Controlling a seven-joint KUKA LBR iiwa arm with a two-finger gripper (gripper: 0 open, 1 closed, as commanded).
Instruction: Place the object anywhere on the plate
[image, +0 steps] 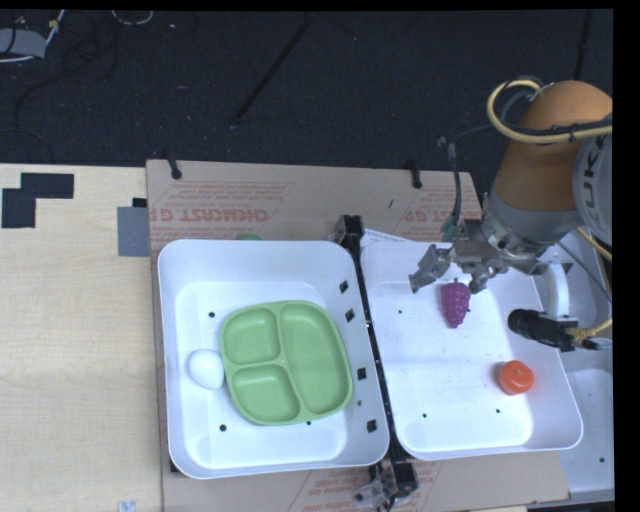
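A green three-compartment plate (285, 362) lies in the left bin (180, 270). In the right bin (560, 430) a purple bunch of grapes (455, 304) lies near the middle of the far half. My gripper (452, 278) hangs right over the grapes, open. One finger stands to their left and the other to their right, just past their far end. The fingers are not closed on the grapes.
A white egg (206, 369) rests against the plate's left edge. A small orange object (516, 377) lies in the right bin, near its right side. A black fitting (540, 327) sticks in over that bin's right rim. A black divider (365, 350) runs between the bins.
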